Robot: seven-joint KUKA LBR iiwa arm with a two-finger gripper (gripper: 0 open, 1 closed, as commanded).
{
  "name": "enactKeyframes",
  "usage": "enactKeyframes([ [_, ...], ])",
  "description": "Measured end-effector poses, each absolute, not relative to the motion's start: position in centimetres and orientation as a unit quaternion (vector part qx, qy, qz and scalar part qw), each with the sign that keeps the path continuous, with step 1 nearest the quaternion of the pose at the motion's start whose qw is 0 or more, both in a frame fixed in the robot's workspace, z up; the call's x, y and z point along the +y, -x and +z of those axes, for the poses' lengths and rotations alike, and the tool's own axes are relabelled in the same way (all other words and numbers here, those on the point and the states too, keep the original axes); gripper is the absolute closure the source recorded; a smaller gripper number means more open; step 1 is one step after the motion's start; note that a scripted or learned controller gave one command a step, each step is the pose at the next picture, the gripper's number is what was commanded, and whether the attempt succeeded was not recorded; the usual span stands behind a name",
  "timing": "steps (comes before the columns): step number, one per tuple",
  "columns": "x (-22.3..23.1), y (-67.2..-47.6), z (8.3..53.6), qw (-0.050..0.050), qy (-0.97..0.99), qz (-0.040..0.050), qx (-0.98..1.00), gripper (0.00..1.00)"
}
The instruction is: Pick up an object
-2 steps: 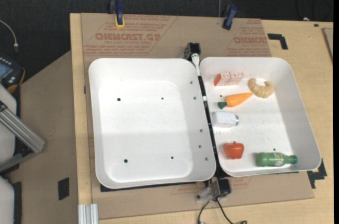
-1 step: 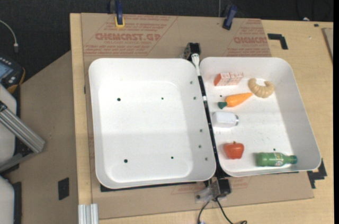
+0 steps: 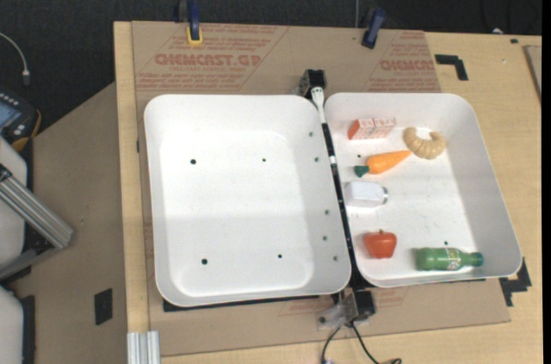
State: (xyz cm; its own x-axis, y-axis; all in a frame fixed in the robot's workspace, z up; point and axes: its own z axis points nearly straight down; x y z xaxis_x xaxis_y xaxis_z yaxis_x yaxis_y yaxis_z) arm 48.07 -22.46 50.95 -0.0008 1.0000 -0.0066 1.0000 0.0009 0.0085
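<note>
On the brown board beneath the bins, red print read "CHEMCAST GP". The right shallow white bin held a red-and-white carton with unreadable lettering, an orange toy carrot and a green plastic bottle near its front rim. Open floor lay along its right wall. My hand's state I could not tell.

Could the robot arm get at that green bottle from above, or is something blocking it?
Probably yes. The green bottle lies on its side near the front edge of the right bin, apart from the red tomato beside it. Nothing lies over it, so the way down looks free.
</note>
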Motion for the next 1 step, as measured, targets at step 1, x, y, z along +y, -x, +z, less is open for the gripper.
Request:
enactKeyframes([
  [1, -18.56, -47.95, 45.17, -0.003, -0.706, -0.0011, 0.708, 1.0],
])
